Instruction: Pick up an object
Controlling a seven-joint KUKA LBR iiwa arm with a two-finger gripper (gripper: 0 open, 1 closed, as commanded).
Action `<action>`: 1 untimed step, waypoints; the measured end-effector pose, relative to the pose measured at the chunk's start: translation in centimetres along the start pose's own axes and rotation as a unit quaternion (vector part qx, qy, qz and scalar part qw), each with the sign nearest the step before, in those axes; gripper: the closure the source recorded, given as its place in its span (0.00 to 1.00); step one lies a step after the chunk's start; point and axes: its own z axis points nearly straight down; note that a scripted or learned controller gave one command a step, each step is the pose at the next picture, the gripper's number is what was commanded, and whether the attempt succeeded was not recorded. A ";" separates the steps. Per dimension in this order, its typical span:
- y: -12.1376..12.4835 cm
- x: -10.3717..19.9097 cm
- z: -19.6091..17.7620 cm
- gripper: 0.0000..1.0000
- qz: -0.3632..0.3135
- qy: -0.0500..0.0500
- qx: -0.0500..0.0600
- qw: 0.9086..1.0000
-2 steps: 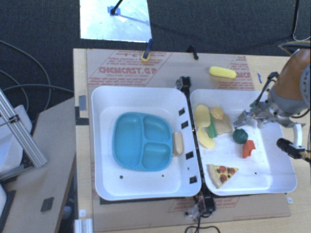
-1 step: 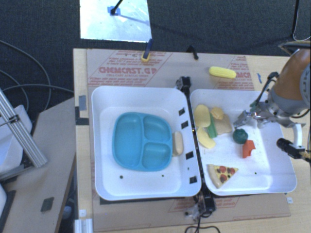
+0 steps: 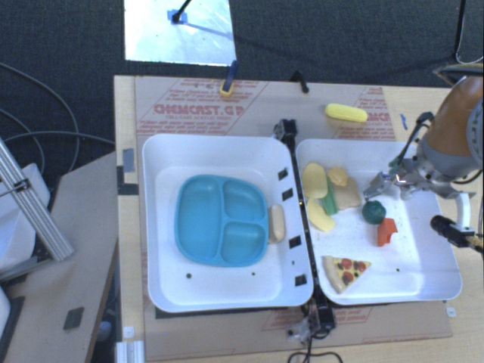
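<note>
Green ball [image 3: 373,212]: small, round, dark green, matte; lying in right bin [image 3: 439,278], toward its right half, touching nothing above. Beside it on the near right, red block [image 3: 386,231], just apart. Farther left in same bin: yellow pieces [image 3: 315,180] and tan piece [image 3: 346,195] clustered; pizza slice [image 3: 345,270] nearer. Gripper [image 3: 384,181] poised just beyond the ball on its far side, tips near but not around it; nothing between them; whether spread or closed, cannot tell. Left bin [image 3: 162,203] holding blue tray [image 3: 221,220].

Dark carpet [image 3: 60,21] around wooden bench [image 3: 128,112]
</note>
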 end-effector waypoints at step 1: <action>0.0 0.0 0.0 0.00 0.000 0.000 0.000 1.000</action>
